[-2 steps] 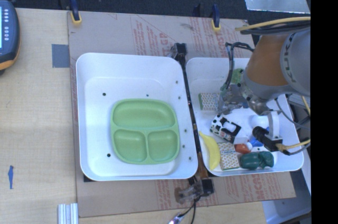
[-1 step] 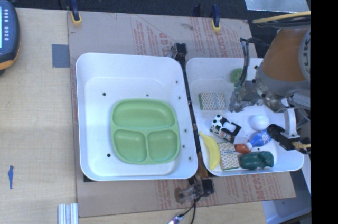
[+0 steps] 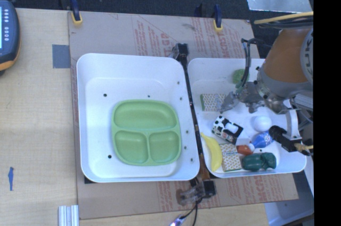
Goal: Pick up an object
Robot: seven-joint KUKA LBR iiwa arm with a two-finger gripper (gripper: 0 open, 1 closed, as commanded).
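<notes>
We see two shallow white plastic bins side by side on the wooden surface (image 3: 37, 129), over a sheet of brown cardboard (image 3: 133, 33). The left bin (image 3: 90, 113) holds a pale green plastic tray with three compartments (image 3: 145, 131), lying flat near its middle.

The right bin (image 3: 213, 73) carries a cluster of small objects along its near side: a yellow plastic banana (image 3: 213, 151) close to the dividing wall, a black and white patterned toy (image 3: 227, 129) just above it, a small patterned square card (image 3: 231, 161), a red piece (image 3: 245, 149), a blue rounded object (image 3: 260, 140), a white ball (image 3: 261, 123) and a dark green lumpy toy (image 3: 260, 161) at the near right corner. A patterned green and white square (image 3: 211, 101) lies flat further back, and a blurred green object (image 3: 238, 77) sits near the far wall.

The grey arm with the orange band (image 3: 287, 59) reaches in from the right above this bin. Its end effector (image 3: 240, 98) hangs over the middle of the right bin, between the patterned square and the white ball; we cannot tell how it is set, and nothing visibly sits in it.
</notes>
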